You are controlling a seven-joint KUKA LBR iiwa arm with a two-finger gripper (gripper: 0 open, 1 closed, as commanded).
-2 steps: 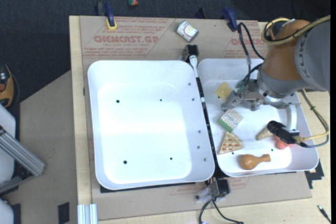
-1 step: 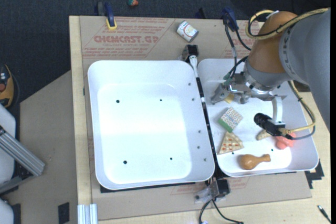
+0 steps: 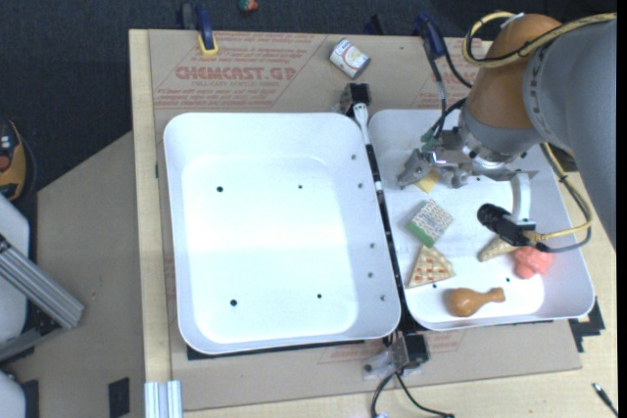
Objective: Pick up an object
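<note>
The 1 tool (image 3: pixel 431 163) hangs low over the far left part of the right bin (image 3: pixel 465 255), with the grey arm reaching in from the right. From above I cannot tell how wide the tool stands, and nothing can be seen gripped in it.

A small yellow piece (image 3: pixel 427 181) lies just at the tool's near edge, partly under it. Whether they touch is unclear. This is the closest thing to the tool.

The right bin seems to hold 6 loose things, 1 of each:
- the yellow piece
- a green-and-white speckled block (image 3: pixel 429 220), near the tool on its near side
- a tan triangular wedge (image 3: pixel 429 266), just nearer than the block
- a brown drumstick shape (image 3: pixel 475 300), by the near rim
- a tan cone (image 3: pixel 494 251), to the right of the wedge
- a pink lump (image 3: pixel 532 262), touching the cone's right end

There are 2 bins side by side on the table (image 3: pixel 284 78). The left bin (image 3: pixel 274 230) shows 4 small dark dots on its white floor.

On the table beyond the bins lies 1 small white box (image 3: pixel 349 59). 2 blue clamps sit at the far edge, 1 on the left (image 3: pixel 206 32) and 1 on the right (image 3: pixel 428 32).
</note>
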